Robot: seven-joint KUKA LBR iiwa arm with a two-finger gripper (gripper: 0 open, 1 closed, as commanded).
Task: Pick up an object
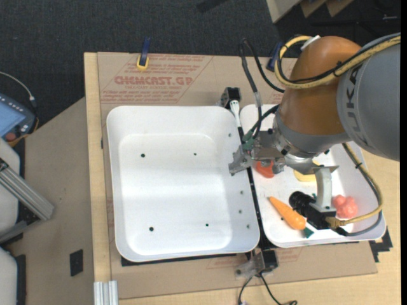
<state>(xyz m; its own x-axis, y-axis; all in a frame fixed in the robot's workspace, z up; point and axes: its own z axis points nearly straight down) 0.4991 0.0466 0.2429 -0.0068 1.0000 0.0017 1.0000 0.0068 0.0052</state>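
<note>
The gripper (253, 159) is seen low over the right bin (331, 239), at that bin's ten o'clock corner and just beside the wall shared with the left bin (172, 176). How wide it stands cannot be told, since it is masked by the wrist above it. Nothing is seen held, so the step in hand is judged to be the descent onto a target, with the pick itself not yet made. A small red object (267, 169) is caught peeking out at the gripper's four o'clock, touching it or nearly so, and this is taken as the likeliest target. Too little of it is shown for its long axis or heading to be called. The clearer candidate, a toy carrot (287, 213), is found near the middle of the right bin, at the gripper's five o'clock and apart from it. Its long axis is laid from ten o'clock to four o'clock, with the pointed tip aimed at ten o'clock and the green end at four. For the red object, a short shift toward four o'clock and a closing squeeze would be called for. For the carrot, the grip would best be turned across that slanted axis. A pink object (345, 204) is noted at the carrot's three o'clock, well apart.
</note>
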